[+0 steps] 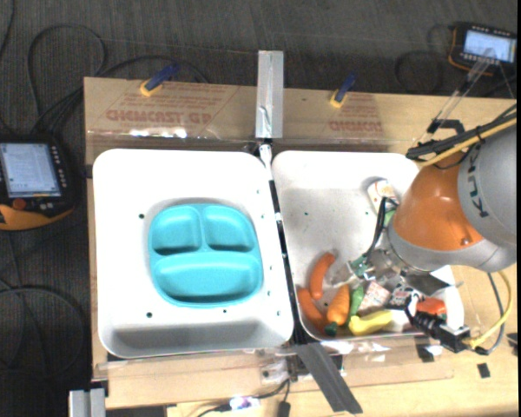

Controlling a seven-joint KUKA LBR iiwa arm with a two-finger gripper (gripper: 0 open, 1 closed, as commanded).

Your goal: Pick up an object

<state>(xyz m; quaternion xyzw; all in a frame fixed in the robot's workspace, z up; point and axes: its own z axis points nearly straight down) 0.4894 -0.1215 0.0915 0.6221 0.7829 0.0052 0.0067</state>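
**Toy food heap under the wrist, right bin's near corner**

The toy food heap (347, 307) is what you want, and it sits crowded into the near edge of the right bin (330, 189). Nearest you lies a yellow banana-like piece (371, 321), touching an orange carrot-shaped piece (339, 304), with a small green piece (357, 300) between them. Just behind, a second orange carrot (320, 272) leans toward the bin's divider.

The gripper (380, 276) hangs over the heap's right side, and the orange-banded wrist (430, 220) covers most of it. You cannot tell from here whether it is released or clenched, and nothing is visibly caught in it.

Since the pieces touch one another, I would judge a straight descent onto the middle likely to wedge or scatter them. Aim for a piece with free flanks: the leaning carrot looks the most isolated. Keep off the bin wall on the near side.

Farther left, the left bin (122, 181) holds a turquoise divided plate (207, 254), well apart from the work.
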